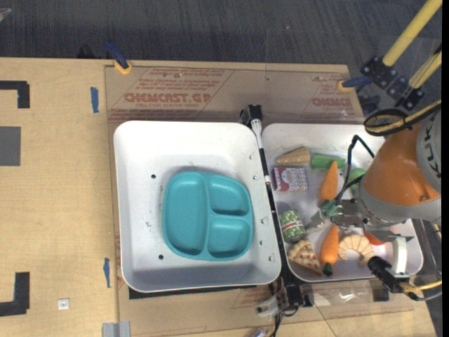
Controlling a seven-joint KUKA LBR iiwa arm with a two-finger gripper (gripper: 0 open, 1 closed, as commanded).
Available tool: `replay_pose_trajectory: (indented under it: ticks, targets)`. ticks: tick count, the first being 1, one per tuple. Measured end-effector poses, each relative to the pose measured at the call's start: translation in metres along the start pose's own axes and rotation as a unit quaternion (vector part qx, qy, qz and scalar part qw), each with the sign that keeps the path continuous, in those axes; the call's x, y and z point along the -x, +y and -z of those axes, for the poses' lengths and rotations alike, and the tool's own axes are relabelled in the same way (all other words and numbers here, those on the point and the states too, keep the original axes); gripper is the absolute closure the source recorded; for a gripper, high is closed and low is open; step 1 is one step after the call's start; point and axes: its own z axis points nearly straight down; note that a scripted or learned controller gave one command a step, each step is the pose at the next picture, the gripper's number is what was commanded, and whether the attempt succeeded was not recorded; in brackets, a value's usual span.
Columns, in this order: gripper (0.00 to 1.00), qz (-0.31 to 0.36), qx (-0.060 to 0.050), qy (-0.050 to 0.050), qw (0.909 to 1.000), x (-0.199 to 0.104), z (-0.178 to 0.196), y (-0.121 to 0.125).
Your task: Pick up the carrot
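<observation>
On the near side of the pincer [335, 216], almost under it, a carrot [328, 245] lies in the right bin [414, 264] with its green tip pointing away from the pincer. Just left of that carrot sits a tan checked wedge [303, 255], and to its right a pale ribbed shell-like piece [356, 246]. The pincer hangs low over the bin (whether it is clenched or released I cannot tell from here), and nothing is visibly caught in it. To its left lies a green-and-white packet [292, 225]. Beyond it, a second carrot [330, 180] stands apart, with a pink packet [290, 180] further left. Well off to the left, the other bin [140, 153] holds a teal divided plate [208, 215].
</observation>
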Motion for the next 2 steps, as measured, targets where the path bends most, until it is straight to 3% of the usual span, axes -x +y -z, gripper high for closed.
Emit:
replay_pose_trajectory:
  ticks: [1,2]
  targets:
    - [1.0,-0.001,0.003,-0.002,1.0,0.002,0.011,0.002]
    - [1.0,-0.054,-0.006,0.001,0.9985,-0.065,0.096,0.03]
